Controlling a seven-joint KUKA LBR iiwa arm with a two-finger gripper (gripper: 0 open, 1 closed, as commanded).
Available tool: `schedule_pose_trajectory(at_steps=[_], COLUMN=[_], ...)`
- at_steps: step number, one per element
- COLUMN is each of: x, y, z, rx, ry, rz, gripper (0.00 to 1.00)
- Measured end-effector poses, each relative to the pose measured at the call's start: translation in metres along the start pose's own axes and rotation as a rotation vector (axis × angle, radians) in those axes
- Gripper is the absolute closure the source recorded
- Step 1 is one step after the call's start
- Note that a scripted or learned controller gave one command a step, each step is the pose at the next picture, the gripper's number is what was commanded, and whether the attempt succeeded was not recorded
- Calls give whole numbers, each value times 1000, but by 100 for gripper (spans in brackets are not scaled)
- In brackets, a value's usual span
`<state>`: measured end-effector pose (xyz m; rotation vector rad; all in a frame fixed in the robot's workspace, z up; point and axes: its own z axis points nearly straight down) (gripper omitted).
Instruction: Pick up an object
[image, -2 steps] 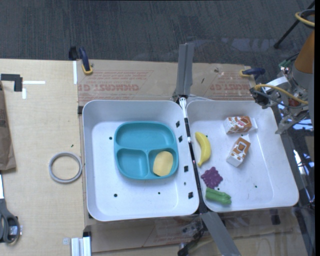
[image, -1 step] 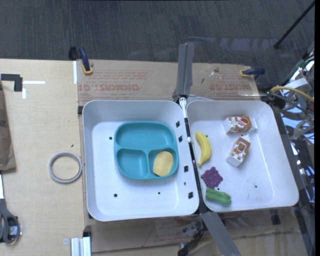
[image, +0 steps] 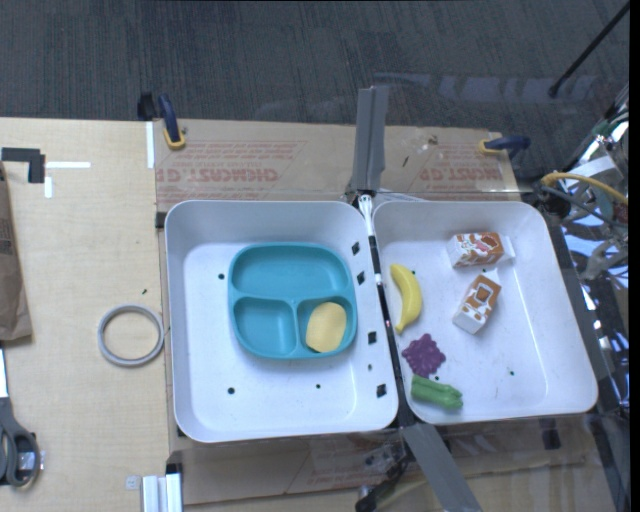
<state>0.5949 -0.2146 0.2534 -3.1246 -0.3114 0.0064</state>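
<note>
Lying in teal tray (image: 290, 251), rt compartment: yellow obj (image: 326, 327), kind unclear; cables (image: 588, 190) cropped.

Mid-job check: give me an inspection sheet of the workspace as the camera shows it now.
Surface: wooden bench bearing left bin and right bin, side by side.
Job's things: in the left bin, a blue divided plate with a yellow piece in its lower right compartment. In the right bin, banana, purple grapes, green vegetable, and two small cartons.
Clutter: tape ring left of the bins; scissors at the lower left edge; clamps on the cardboard sheet.
Grippers: nothing seen.
Cables: tangle at the right edge.
Surroundings: dark carpet beyond the bench.
</note>
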Motion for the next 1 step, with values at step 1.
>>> schedule_pose_trajectory(at_steps=[1], x=[57], y=[18], z=[-25], rx=[-1], ry=[0], rz=[-77], gripper=[0])
